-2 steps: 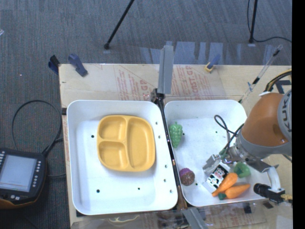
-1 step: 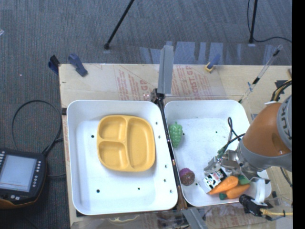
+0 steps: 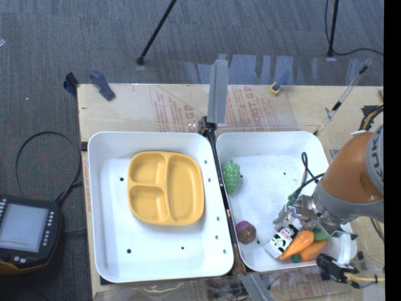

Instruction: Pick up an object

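Note:
In the right bin [image 3: 269, 146] a bunch of green grapes [image 3: 231, 175] lies by the left wall. A dark purple fruit [image 3: 245, 232] rests near the front left corner. At the front right, a small black-and-white carton [image 3: 280, 241] lies against two orange carrots [image 3: 302, 246] with a green piece [image 3: 321, 234] beside them. My gripper [image 3: 289, 216] hangs low just above the carton and carrots, at the end of the grey arm with its orange band [image 3: 352, 175]. The arm hides part of the bin's right side.
The left bin [image 3: 106, 231] holds a yellow divided plate [image 3: 166, 187]. A grey post [image 3: 217, 93] stands behind the seam between the bins. A tablet [image 3: 25, 227] lies on the floor at the left. Cables hang by the arm at the right.

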Robot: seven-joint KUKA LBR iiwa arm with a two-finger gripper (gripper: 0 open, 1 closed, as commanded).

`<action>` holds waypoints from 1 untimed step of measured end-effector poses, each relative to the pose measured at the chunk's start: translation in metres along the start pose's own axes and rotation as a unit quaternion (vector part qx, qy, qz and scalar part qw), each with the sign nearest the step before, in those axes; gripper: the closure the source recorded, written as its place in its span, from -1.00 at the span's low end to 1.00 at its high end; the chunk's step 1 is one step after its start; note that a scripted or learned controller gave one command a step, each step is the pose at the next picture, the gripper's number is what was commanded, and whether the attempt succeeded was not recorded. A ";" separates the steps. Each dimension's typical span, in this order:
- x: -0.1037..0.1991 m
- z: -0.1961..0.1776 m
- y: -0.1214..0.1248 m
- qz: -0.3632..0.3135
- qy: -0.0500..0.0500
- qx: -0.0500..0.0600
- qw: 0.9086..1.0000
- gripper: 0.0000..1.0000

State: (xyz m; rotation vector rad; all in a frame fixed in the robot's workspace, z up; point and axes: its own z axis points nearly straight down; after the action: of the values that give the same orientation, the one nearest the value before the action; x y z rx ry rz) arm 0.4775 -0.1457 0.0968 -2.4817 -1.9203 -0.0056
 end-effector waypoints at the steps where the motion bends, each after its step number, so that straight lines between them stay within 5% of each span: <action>1: 0.077 -0.113 -0.020 0.005 -0.001 -0.001 1.000 1.00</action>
State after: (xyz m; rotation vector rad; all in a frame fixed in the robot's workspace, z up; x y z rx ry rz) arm 0.4775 -0.0667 0.2100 -2.4935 -1.9092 -0.0042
